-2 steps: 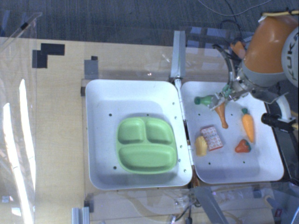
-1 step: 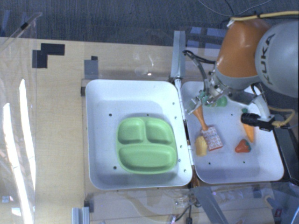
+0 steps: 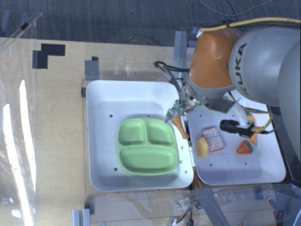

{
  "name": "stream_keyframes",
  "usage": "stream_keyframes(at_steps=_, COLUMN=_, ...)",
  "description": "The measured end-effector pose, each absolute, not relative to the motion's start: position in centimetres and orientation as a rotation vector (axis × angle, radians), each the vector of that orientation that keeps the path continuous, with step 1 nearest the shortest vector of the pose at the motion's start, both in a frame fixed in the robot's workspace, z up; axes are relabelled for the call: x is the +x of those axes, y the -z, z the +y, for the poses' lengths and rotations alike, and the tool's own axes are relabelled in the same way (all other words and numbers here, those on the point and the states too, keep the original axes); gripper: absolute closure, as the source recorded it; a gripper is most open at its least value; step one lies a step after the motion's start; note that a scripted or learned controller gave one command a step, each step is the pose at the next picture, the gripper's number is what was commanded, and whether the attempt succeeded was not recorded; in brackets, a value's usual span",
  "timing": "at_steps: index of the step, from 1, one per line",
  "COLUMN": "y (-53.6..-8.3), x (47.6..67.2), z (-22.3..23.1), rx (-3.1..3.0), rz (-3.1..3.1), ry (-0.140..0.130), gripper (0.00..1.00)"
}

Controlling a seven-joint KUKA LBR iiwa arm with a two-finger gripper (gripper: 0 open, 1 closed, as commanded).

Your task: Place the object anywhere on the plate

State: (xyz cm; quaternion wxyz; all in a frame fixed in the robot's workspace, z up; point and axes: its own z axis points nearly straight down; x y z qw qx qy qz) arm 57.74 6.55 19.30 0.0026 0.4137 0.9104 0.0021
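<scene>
A green divided plate (image 3: 147, 146) lies in the left white bin (image 3: 101, 126). My gripper (image 3: 174, 113) hangs over that bin's right side, just past the plate's upper right corner. A small orange carrot-like piece (image 3: 180, 127) sticks out below the fingertips, pinched at its top end and hanging over the ridge between the two bins. The piece sits to the right of the plate's rim, not over it.
The right bin (image 3: 263, 171) holds a yellow piece (image 3: 202, 147), a pink-and-white checked packet (image 3: 213, 139), a red-orange piece (image 3: 244, 148) and a small orange bit (image 3: 252, 126). The arm's bulk covers that bin's back half.
</scene>
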Motion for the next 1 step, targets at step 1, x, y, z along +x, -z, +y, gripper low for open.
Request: stream_keyframes(at_steps=1, y=-19.31, x=57.74, z=6.49, rx=1.299, rz=2.855, ry=-0.007, gripper=0.00)
